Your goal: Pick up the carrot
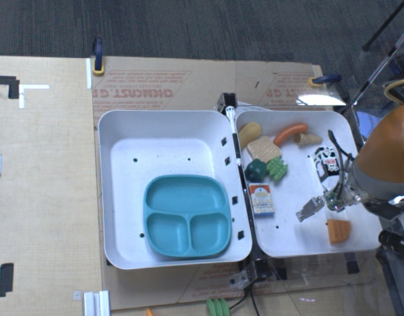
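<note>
The claw (315, 207) hangs low in the right bin (290, 239), and whether it's parted or pinched I cannot tell. Far to its left, the teal tray (186, 214) in the left bin (122, 143). Up and slightly left, the carrot (290, 133) lies untouched. Just right, an orange wedge (339, 231).

My bench (43, 196) carries cardboard sheeting (188, 87), and on that two white bins: left (116, 176), right (287, 236).

Dark grey carpet floor (188, 15), pale wooden bench (40, 209), cardboard sheet (162, 87)
</note>
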